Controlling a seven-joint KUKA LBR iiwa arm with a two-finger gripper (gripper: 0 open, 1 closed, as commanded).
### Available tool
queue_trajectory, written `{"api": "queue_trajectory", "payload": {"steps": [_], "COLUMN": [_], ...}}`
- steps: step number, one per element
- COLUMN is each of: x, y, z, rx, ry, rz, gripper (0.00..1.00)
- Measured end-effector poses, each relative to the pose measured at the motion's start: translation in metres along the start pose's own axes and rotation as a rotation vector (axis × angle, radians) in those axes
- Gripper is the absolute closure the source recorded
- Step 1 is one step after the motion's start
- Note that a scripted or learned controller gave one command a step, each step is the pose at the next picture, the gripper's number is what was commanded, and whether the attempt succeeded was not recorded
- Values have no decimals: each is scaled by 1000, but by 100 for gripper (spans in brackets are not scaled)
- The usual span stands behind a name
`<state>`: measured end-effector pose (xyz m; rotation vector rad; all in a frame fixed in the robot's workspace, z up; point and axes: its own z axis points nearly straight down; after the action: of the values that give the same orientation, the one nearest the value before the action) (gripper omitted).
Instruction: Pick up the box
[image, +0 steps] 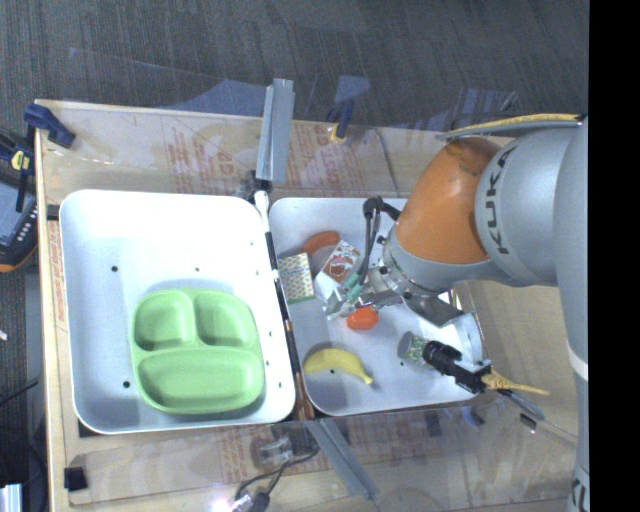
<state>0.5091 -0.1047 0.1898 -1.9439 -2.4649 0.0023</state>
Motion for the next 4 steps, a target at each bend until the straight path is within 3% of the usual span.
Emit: {"api": "queue_trajectory", "payload": {"steps": [1,2,3,4], "x": [68,48,20,20], "y": [11,36,39,39], "z": [-30,-135,-47,-47], "rx": [-3,-2,2,2], "ry": [-2,-1,0,0], "rz": [-207,201,148,148], "gripper": [100,100,100,0]}}
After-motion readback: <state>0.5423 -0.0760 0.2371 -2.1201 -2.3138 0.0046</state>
